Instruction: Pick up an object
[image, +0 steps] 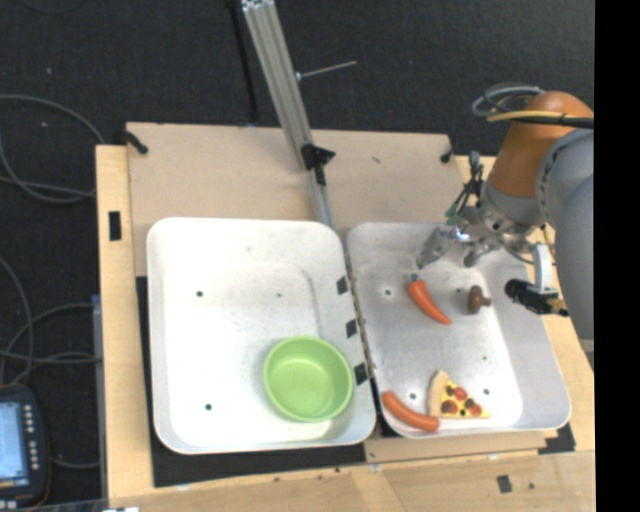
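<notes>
In the camera view, the tool (455, 243) hangs over the right bin (540, 395), just above the carrot (429, 301), its fingers apart and holding nothing. The carrot lies on the bin floor, so picking up, by my reckoning, is not yet done.

I can read no text, label, brand or number anywhere from here. The small screen (12, 445) at the near left edge glows, but whatever it displays is too small and blurred for me to read.
</notes>
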